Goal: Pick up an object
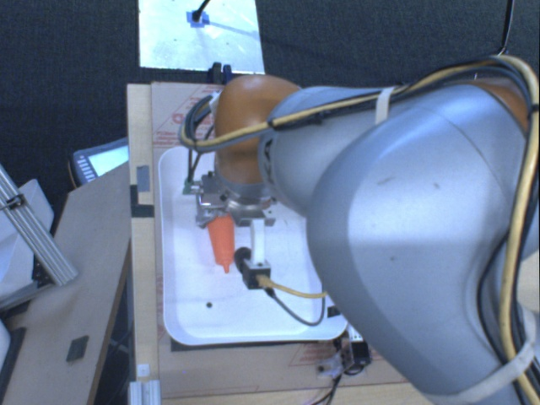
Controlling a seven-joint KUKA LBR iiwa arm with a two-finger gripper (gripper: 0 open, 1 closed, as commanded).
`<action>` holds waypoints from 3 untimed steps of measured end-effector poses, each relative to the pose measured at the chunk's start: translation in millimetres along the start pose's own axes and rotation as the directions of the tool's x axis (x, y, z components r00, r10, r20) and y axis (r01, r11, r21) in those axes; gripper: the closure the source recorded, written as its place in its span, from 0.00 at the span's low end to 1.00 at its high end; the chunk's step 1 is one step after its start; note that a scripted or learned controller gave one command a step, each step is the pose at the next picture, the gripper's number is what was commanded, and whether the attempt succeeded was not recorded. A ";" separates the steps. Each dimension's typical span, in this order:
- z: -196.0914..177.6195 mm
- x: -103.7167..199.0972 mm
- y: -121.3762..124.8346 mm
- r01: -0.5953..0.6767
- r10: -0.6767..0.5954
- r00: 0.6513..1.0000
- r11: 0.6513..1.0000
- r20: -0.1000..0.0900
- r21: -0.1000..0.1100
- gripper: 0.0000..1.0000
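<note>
hand point(226, 251) over white bin point(181, 310) (orange finger visible)

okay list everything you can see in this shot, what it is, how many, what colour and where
Bin: one in plain sight, white, centre of the bench.
Orange object: one, orange, tapered, over the bin just under the wrist.
Black part with yellow cable: one, over the bin, right of the orange object.
Bench: one, tan.
Square panel: one, pale, top of view.
Arm: one, grey with an orange band, reaching in from the right.
Gripper: one, over the bin.
</note>
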State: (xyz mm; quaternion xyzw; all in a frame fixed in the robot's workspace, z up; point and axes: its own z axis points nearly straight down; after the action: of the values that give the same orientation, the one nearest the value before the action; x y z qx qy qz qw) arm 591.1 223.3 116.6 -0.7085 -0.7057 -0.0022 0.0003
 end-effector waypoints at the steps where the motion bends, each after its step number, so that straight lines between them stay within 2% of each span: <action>1: -10.4 -0.1 0.6 -0.002 0.002 1.000 1.000 -0.001 0.000 1.00; 3: -31.1 -0.1 1.7 -0.006 0.006 1.000 1.000 -0.004 0.000 1.00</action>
State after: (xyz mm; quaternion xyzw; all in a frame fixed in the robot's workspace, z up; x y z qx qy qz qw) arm 592.7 223.0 147.7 -0.7106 -0.7036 -0.0039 0.0018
